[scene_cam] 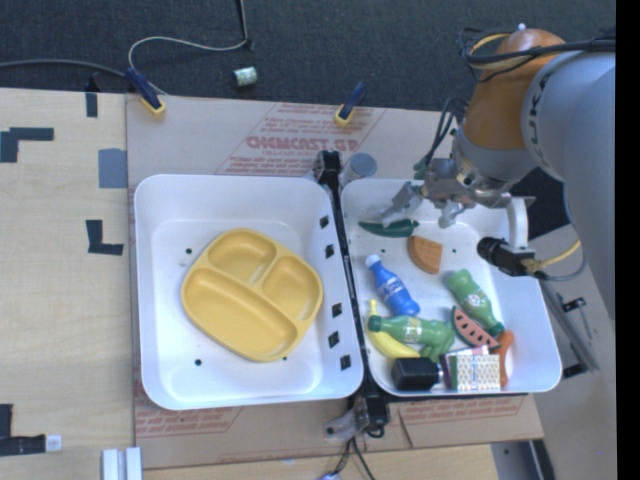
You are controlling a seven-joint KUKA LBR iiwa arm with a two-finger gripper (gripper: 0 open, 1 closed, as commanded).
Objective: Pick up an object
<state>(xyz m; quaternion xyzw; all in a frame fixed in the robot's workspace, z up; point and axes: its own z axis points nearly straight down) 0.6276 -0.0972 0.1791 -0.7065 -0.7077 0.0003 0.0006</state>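
Observation:
My gripper [424, 208] hangs over the far end of the right bin [545, 353], its fingers spread open with nothing between them. Just below its left finger [402, 201] lies a dark green vegetable [388, 228]. A brown bread piece [425, 255] sits a little nearer than the gripper. Further toward the front are a blue bottle [392, 286], an upright green bottle [474, 301], a lying green bottle [415, 330], a yellow banana [388, 345], a watermelon slice [470, 328], a black block [415, 373] and a patterned box [475, 371].
The left bin [160, 268] holds a yellow divided plate [252, 293]. A black divider clip [328, 166] sits where the two bins meet at the back. The grey and orange arm [520, 98] fills the upper right. A cable [190, 43] runs across the dark floor behind the bench.

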